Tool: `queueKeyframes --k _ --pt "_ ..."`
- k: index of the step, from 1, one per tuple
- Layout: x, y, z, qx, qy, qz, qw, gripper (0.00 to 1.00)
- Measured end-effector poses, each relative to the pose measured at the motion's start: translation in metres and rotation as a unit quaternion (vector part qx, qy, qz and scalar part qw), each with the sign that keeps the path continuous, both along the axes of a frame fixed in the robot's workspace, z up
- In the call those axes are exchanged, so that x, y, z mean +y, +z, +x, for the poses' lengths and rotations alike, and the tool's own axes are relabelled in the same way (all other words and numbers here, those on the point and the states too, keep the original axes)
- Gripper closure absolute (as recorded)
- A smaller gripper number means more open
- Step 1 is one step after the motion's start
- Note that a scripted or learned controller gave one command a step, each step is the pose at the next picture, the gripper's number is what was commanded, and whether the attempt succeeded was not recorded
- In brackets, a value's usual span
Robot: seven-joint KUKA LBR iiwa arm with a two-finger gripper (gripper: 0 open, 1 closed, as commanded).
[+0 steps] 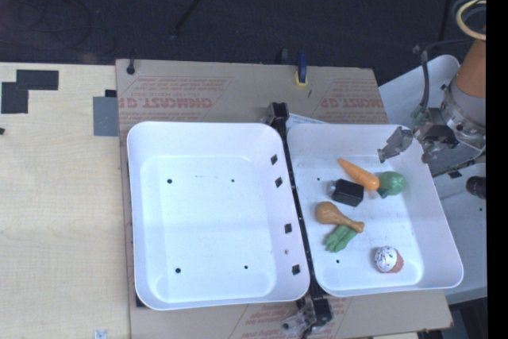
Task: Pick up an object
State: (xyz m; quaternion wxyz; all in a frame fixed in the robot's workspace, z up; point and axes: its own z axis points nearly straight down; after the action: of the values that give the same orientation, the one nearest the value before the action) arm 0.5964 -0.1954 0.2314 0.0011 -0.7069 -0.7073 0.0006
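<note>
- Reaching in from 3 o'clock, with the orange band showing above the wrist: arm (pixel 475 87).
- Hovering over the 1 o'clock corner of the right bin (pixel 432 246): gripper (pixel 417 145), jaws spread apart and grasping nothing.
- Lying near the bin's middle, toward 12 o'clock of the cluster: orange carrot (pixel 359 173), slanting, its lower end touching a green round piece (pixel 390 183).
- Sitting just beside the carrot at its 8 o'clock: black block (pixel 347 192).
- Resting below the block: tan drumstick shape (pixel 337 215), with a green leafy piece (pixel 339 238) touching it at 6 o'clock.
- Sitting alone toward the bin's 5 o'clock corner, apart from the others: white speckled ball (pixel 386 259) on a tan base.
- Lying at 9 o'clock of the right bin, edge against edge: left bin (pixel 147 171).
- Carrying both bins on a cardboard sheet (pixel 206 95): tabletop (pixel 55 202).
</note>
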Motion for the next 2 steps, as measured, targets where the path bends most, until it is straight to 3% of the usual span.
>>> queueKeyframes --k 1,2 --pt "0.058 -0.122 0.039 0.004 0.002 0.0024 1.0000 0.00" --pt "0.008 -0.076 0.048 -0.002 -0.001 -0.0019 1.0000 0.00"
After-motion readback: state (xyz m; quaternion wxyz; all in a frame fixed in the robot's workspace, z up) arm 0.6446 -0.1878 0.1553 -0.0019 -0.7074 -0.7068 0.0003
